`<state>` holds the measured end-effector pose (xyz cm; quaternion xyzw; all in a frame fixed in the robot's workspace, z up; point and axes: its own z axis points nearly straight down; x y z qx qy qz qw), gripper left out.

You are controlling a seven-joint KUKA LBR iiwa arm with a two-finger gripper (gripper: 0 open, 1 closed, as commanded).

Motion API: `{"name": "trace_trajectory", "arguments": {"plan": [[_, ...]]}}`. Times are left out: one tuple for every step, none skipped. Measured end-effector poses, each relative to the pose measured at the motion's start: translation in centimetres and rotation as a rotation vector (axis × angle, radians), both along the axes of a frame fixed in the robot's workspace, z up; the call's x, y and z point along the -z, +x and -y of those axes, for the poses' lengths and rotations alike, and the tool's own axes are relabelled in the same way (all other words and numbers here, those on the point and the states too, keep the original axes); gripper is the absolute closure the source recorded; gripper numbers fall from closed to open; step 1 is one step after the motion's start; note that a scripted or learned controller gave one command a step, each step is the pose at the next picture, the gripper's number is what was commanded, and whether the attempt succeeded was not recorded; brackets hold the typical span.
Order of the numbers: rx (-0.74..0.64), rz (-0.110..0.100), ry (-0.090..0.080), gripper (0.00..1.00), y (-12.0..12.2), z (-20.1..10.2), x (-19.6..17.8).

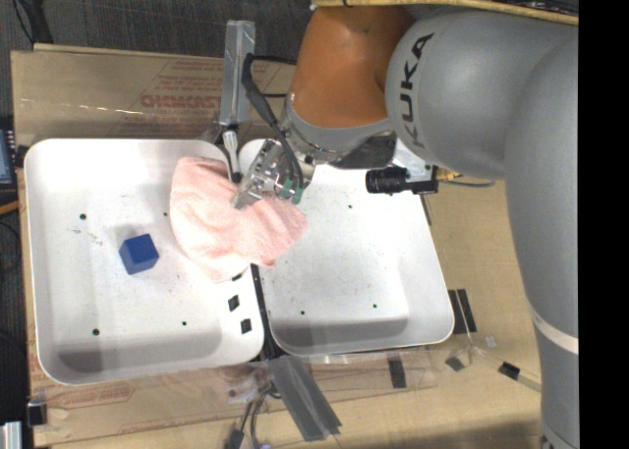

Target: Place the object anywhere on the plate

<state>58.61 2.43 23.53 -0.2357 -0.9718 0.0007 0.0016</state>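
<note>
Dark carpet behind, cardboard-topped bench (pixel 88 84) in front, carrying 2 shallow white bins side by side: left bin (pixel 59 241) and right bin (pixel 373 280).

Arm (pixel 442 74) comes in from the right, orange band above the wrist, gripper (pixel 257 182) low over the seam where the bins meet.

Pink cloth (pixel 236 221) is bunched and draped across that seam, most of it in the left bin, its right edge spilling over the divider. Gripper tip sits right at the cloth's upper edge, touching or pressed in. Cannot tell what the end effector is doing: wrist hardware blocks the tip, so released vs clenched is a no-call, and so is any grasp on the cloth.

Blue cube (pixel 140 252) sits alone on the left bin floor, well apart from the gripper, just beside the cloth's left edge.

No obvious plate in sight. A pale round shape peeks out by the gripper, too hidden to name.

My read: the low, tip-down pose suits a pick attempt on the cloth. A cloth bunched like this drags and slips, so a partial pinch looks like the main risk.
</note>
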Motion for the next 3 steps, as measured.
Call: {"name": "trace_trajectory", "arguments": {"plan": [[-0.407,0.004,0.001,1.0,2.1,-5.5,0.1],[-0.48,0.005,0.001,1.0,2.9,-10.7,0.2],[-0.48,0.006,0.001,0.0,2.9,-10.7,0.2]]}}
